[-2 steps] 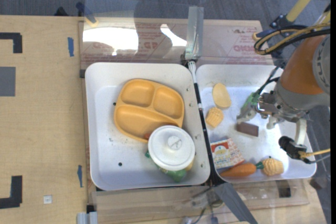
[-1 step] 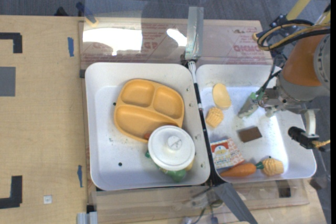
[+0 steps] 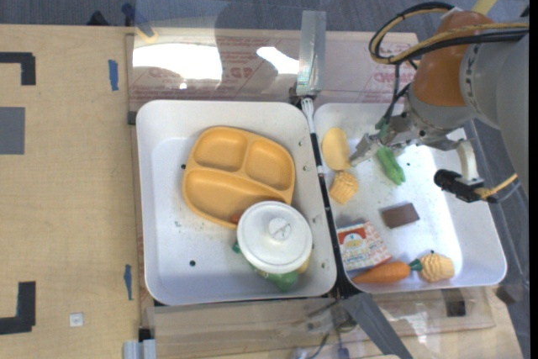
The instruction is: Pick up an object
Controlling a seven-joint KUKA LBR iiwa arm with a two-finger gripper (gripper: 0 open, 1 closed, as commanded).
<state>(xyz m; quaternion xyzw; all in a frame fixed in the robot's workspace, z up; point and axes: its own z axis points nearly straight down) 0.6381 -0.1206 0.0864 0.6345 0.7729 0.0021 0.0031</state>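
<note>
My gripper (image 3: 378,144) hangs low over the upper left part of the right bin (image 3: 479,240), under the arm's orange band. A green toy vegetable (image 3: 392,166) lies just below and right of it, close to or touching it. To the gripper's left rests a pale yellow rounded fruit (image 3: 334,147), with a small yellow corn piece (image 3: 343,187) beneath that. I see nothing lifted off the bin floor.
The right bin also holds a brown flat block (image 3: 398,215), a small printed carton (image 3: 363,244), a carrot (image 3: 382,271) and a corn cob (image 3: 437,266). In the left bin (image 3: 160,181) lie an orange divided plate (image 3: 239,172) and a white lidded bowl (image 3: 274,236).
</note>
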